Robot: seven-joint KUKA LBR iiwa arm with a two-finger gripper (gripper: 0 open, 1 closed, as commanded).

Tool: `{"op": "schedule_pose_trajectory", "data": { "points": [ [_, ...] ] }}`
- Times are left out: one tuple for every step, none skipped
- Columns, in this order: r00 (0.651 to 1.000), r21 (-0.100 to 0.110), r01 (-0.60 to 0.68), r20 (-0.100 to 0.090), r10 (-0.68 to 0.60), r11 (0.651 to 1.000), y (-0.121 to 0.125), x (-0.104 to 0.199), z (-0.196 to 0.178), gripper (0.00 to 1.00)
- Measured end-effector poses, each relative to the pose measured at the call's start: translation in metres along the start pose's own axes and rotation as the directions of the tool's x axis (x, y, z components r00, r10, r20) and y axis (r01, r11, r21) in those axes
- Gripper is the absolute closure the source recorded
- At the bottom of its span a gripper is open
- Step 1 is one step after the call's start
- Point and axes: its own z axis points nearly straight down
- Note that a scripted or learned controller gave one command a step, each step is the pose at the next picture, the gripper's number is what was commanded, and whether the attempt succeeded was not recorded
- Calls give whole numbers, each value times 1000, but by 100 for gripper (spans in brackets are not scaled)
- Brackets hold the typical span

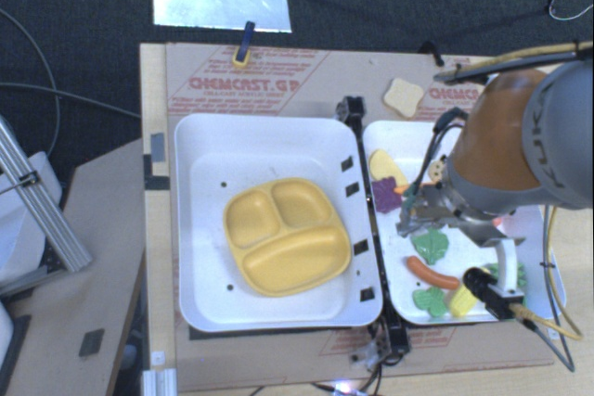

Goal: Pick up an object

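At centre right of the frame, the grey two-finger gripper [417, 216] hangs over the right white bin [388, 144], above a green leafy toy [431, 246]; whether it is apart or together, I cannot tell.

We see a yellow divided plate [286, 236] lying in the left white bin [200, 199]. Beyond the bins, a slice of toy bread [404, 96] rests on the cardboard sheet [306, 79] (printed in red letters), near a small blue-and-yellow clip [244, 45].

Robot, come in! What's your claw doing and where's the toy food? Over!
Claw low over right bin, grip unclear. Toy food underneath: green piece, hot dog, corn. Yellow tray alone in left bin.
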Motion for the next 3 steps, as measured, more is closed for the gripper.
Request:
{"op": "schedule_pose_trajectory", "data": {
  "points": [
    [1000, 7, -3, 0, 3, 1000, -5, 48, 6, 100],
    [1000, -8, -1, -2, 1, 1000, -4, 92, -142, 100],
    [1000, 5, -15, 4, 15, 1000, -7, 48, -133, 100]
  ]
}}
